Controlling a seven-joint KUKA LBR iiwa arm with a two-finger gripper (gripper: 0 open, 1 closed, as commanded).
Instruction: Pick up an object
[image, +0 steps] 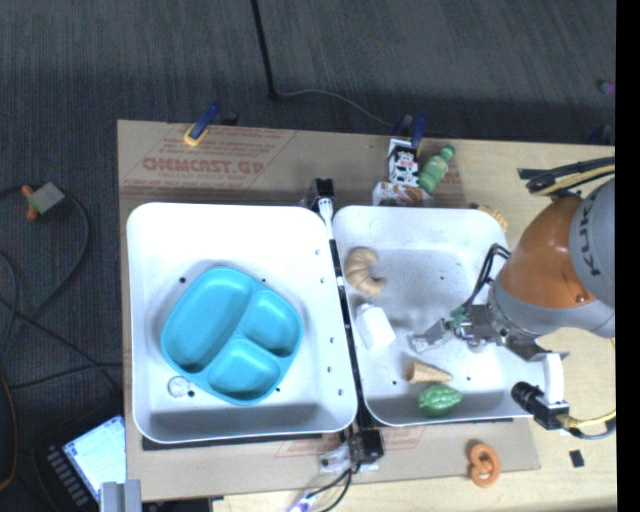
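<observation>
Arm: the grey arm (560, 290) with its orange band reaches in from the right, over the right bin (470, 228); the wrist sits above that bin's right side.
Gripper: the gripper (432, 338) hangs low over the middle of the right bin, its metal fingers aimed to the left; they look slightly parted with nothing seen between them, though the view is too small to be sure.
Cone: a tan cone (428, 373) lies just below the gripper, close beside it but apart; its long axis runs roughly left to right, the pointed end to the right and the wide end to the left.
Green piece: a green leafy piece (439, 399) lies just under the cone, further below the gripper, near the bin's front wall; its long axis runs left to right.
White block: a small white block (374, 326) lies to the left of the gripper, near the wall between the bins; its long axis is tilted from upper left to lower right.
Croissant: a tan croissant (364, 270) curves in the bin's upper left corner, up and to the left of the gripper, well apart from it.
Left bin: the left bin (150, 240) holds a blue divided tray (232, 332), far to the left of the gripper.
Bench: an orange ring (484, 462) lies on the bench (300, 160) below the right bin; a small carton and a green bottle (434, 168) stand behind it.
</observation>
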